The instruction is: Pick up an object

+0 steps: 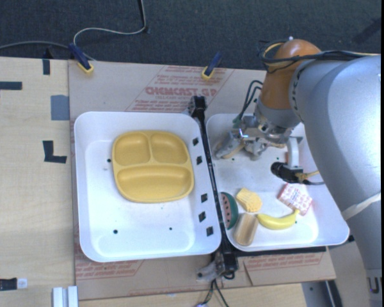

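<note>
So the arm (333,107) comes in over the right bin (320,235), with its end effector (242,142) hanging low near that bin's far left corner, right beside the divider between the bins. Can't tell whether it's spread or closed from this angle, and nothing is visibly held between its tips. The graspable stuff sits toward the right bin's near side: a banana (278,220), a yellow block (248,200) just left of it, a tan cylinder (245,229) below that, a watermelon slice (229,210) against the bin's left wall, and a pink-checked packet (296,198) above the banana. The left bin (93,235) holds a yellow tray (152,165).
</note>
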